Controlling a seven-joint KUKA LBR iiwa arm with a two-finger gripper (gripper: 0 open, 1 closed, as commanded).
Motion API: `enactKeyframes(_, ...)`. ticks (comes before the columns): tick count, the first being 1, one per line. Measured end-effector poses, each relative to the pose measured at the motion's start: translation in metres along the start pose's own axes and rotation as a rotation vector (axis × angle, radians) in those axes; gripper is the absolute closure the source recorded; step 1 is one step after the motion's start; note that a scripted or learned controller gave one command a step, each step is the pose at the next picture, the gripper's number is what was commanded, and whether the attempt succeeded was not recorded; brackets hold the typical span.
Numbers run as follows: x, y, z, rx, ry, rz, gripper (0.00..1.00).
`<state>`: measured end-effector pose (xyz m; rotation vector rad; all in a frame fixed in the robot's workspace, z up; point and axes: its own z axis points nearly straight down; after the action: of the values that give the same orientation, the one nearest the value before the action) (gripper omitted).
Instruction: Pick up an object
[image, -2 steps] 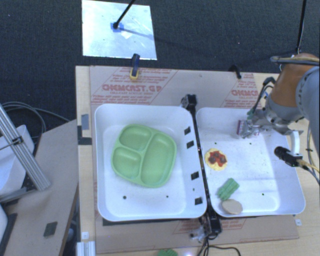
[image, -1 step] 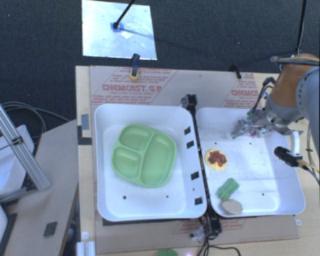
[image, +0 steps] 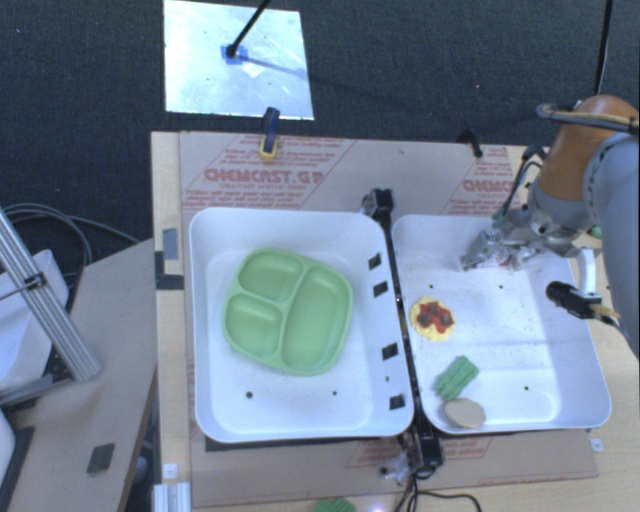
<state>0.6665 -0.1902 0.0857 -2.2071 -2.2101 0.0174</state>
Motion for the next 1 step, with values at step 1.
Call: enactKeyframes(1,0.0004,0.0029,-0.0001,-0.024,-0.006,-0.002,0.00)
